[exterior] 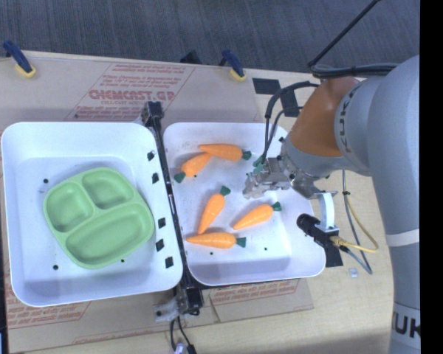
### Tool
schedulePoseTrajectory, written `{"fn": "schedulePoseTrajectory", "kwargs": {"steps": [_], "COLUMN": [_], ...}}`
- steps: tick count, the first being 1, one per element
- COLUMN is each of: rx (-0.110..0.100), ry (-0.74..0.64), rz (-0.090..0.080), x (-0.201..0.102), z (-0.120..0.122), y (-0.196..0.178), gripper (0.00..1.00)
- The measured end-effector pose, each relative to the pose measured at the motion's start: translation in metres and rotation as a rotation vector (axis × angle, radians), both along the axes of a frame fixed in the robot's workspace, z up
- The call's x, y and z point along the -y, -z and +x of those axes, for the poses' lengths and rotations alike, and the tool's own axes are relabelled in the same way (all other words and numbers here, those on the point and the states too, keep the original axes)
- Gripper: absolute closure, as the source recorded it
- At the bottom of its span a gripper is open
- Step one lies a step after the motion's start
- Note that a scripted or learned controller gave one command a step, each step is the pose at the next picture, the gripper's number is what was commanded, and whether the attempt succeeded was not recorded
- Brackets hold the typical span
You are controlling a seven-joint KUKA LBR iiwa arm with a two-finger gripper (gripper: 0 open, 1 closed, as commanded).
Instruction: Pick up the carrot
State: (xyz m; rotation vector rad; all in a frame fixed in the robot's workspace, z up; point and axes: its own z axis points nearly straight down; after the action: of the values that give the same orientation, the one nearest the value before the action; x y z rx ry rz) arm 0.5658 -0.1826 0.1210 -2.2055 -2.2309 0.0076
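Several orange carrots with green tops lie in the right bin (pixel 207 270). One carrot (pixel 223 152) is at the back, with a shorter one (pixel 194 165) to its left. A third (pixel 212 211) lies slanted in the middle, another (pixel 255 216) sits to its right, and one more (pixel 213 240) lies near the front. My gripper (pixel 257 184) hangs low over the right half of this bin, just behind the right-hand carrot and right of the back one. No carrot shows in its grasp.
The left bin (pixel 15 198) holds a green divided plate (pixel 98 216). A black clip strip (pixel 162 190) runs between the two bins. The arm's grey body and orange band (pixel 321 124) cover the right bin's far right side, with cables hanging beside it.
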Motion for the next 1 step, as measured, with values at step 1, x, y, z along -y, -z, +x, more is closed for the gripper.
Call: {"fn": "schedulePoseTrajectory", "kwargs": {"steps": [1], "rx": [0.004], "ry": [0.004], "rz": [0.001], "x": [-0.048], "z": [-0.0395], "y": [-0.0991], "gripper": [1.0]}}
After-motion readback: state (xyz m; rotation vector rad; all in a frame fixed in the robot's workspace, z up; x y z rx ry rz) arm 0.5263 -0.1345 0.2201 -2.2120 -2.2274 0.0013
